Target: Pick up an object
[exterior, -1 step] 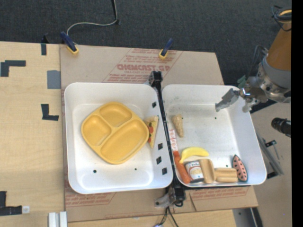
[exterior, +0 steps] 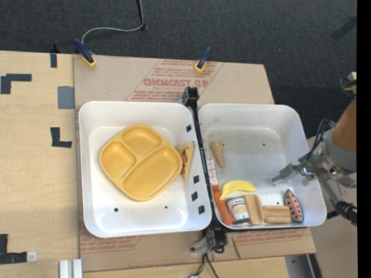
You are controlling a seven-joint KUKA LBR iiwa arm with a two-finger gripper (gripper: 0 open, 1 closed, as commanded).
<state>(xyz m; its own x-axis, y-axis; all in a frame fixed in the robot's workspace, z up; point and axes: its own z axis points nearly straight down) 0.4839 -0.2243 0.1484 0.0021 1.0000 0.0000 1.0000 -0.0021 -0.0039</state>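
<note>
The right bin (exterior: 249,113) holds several toy foods along its front: a yellow banana (exterior: 237,187), a small can (exterior: 236,209), an orange carrot (exterior: 219,203), a tan bread roll (exterior: 270,214) and a watermelon slice (exterior: 294,206). A tan cone-shaped piece (exterior: 217,151) lies alone near the bin's left wall. My gripper (exterior: 288,173) hangs over the right side of this bin, just above the watermelon slice, with nothing visibly in it. The arm's wrist sits at the view's right edge.
The left bin (exterior: 93,213) holds a yellow divided plate (exterior: 141,161) and a pizza slice (exterior: 186,158) against its right wall. A black divider clip (exterior: 191,95) sits where the bins meet. Cardboard (exterior: 145,80) lies under both bins.
</note>
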